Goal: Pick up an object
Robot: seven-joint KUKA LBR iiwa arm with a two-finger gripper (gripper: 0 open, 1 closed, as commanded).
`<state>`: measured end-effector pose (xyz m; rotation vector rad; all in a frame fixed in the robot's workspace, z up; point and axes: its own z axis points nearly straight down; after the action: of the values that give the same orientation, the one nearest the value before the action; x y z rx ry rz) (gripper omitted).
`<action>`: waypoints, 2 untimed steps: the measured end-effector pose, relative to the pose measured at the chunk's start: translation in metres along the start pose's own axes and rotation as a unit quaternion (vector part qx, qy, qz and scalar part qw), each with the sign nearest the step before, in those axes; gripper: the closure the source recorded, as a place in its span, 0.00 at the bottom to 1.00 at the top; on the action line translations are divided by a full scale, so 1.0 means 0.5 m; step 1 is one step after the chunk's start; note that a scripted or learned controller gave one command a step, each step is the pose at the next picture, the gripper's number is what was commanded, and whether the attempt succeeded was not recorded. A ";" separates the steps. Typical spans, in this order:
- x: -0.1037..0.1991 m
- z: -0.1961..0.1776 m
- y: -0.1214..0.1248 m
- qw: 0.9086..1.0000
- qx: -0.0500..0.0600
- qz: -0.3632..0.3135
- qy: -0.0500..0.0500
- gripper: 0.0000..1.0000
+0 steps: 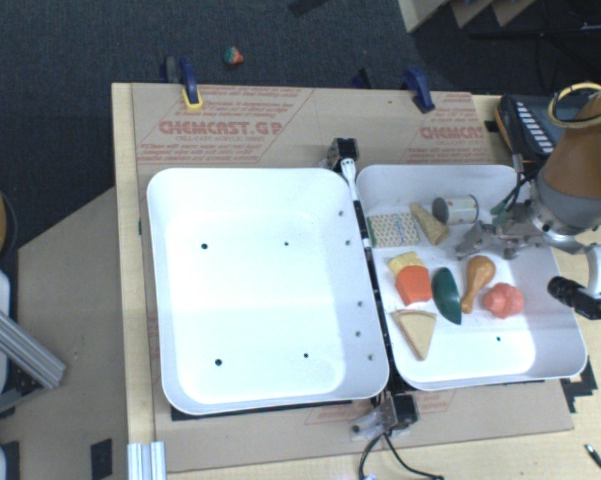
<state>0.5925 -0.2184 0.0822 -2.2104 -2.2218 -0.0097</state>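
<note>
Nothing lifted yet: gripper point(492, 236) low in right bin point(560, 358), grip state unclear, can point(454, 209) just beside, drumstick point(475, 277) and pink ball point(502, 300) just below, grasp pending.

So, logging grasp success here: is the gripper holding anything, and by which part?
Nothing is seen held: the gripper sits low in the right bin, beside the small metal can.

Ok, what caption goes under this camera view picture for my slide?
Robot gripper hovers over toy food, including a drumstick, in the right bin.
</note>
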 end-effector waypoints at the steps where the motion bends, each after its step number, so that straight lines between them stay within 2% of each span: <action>1: 0.121 -0.006 0.158 1.000 -0.005 -0.002 -0.005 0.00; 2: 0.110 -0.031 0.152 1.000 -0.004 0.001 -0.007 1.00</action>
<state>0.6685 -0.1632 0.0982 -2.2235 -2.2299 -0.0038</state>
